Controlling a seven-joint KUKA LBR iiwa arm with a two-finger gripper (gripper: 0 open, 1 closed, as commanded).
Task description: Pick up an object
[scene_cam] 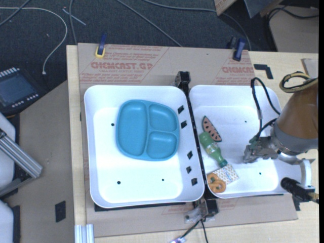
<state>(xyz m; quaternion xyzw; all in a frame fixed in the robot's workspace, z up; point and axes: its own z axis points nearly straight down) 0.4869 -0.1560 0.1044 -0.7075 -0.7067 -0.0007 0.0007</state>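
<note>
In the right bin (238, 97), near its left wall, lie three small things. A watermelon slice (210, 127) is the farthest of them. Just below it a green bottle (212, 149) lies on its side. Closest to the front edge is a checked packet with an orange pretzel (221, 178). My gripper (252, 153) is low over the bin floor on the right side, well to the right of the bottle and apart from all three. Nothing shows in it.
The left bin (101, 151) holds a blue divided plate (147, 130). A black divider with clips (188, 135) runs between the bins. Cables (260, 103) loop over the right bin's far corner beside the arm (301, 120).
</note>
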